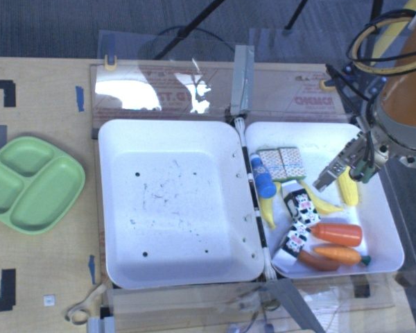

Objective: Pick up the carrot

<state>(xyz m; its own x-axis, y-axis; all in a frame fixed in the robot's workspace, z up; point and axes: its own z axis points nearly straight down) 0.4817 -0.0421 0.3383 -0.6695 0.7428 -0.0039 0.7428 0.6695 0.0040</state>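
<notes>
The tapered orange plastic carrot (338, 254) lies flat at five o'clock in the right-hand shallow white bin (395, 245), likely light, rigid and slick, best gripped across its thicker middle, while the claw (341, 169), its state indeterminate, hangs near one o'clock.

The arm (402, 109) is grey with a broad orange band above the wrist. Black and yellow cables (374, 37) loop over it. The gripper (347, 168) is slim grey metal with green touches.
</notes>
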